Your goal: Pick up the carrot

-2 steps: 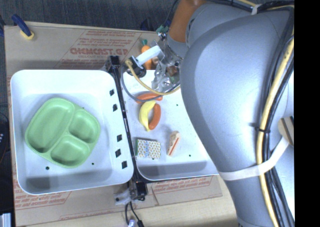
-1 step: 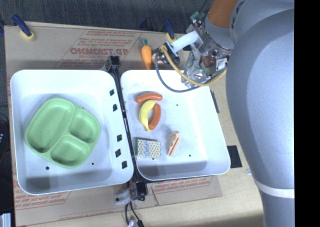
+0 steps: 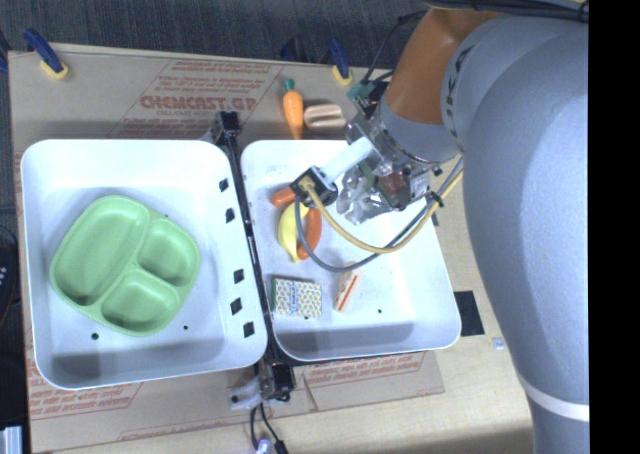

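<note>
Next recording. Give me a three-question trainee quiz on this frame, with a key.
1. True or false: the end effector hangs over the right bin.
2. Fill in: the green plate lies in the ____ bin.
3. The carrot with the green top lies: A on the plate; B beside the banana; C on the cardboard behind the bins.
Key: 1 true; 2 left; 3 C.

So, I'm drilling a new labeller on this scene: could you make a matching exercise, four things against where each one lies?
Things:
1 carrot
2 banana
3 green plate
4 patterned packet

Places:
A in the left bin
B in the right bin, at the view's bottom-left corner
C on the board beyond the bins
D around the middle of the right bin

Pairs: 1-C, 2-D, 3-A, 4-B
</note>
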Controlling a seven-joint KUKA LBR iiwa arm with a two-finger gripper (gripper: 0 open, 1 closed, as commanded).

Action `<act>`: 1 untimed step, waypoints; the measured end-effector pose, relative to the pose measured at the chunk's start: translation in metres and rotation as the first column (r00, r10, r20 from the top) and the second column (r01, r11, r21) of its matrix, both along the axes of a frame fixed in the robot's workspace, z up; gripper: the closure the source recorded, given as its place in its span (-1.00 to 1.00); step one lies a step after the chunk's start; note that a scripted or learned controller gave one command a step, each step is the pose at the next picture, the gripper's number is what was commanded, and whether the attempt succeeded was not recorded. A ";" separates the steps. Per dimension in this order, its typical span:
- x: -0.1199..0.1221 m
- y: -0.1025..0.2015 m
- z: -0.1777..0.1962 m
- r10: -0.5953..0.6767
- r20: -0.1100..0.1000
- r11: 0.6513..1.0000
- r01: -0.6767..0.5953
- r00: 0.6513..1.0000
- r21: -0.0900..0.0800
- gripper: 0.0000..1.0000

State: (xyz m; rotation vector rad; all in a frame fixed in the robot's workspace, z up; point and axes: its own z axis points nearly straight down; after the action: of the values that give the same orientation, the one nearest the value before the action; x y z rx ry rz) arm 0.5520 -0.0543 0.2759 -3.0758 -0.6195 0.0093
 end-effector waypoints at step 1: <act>-0.010 -0.047 0.063 -0.142 0.003 0.990 0.142 0.990 -0.001 1.00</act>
State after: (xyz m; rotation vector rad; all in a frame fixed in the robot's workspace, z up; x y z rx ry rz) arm 0.5419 -0.1013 0.3387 -3.1130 -0.3997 0.0042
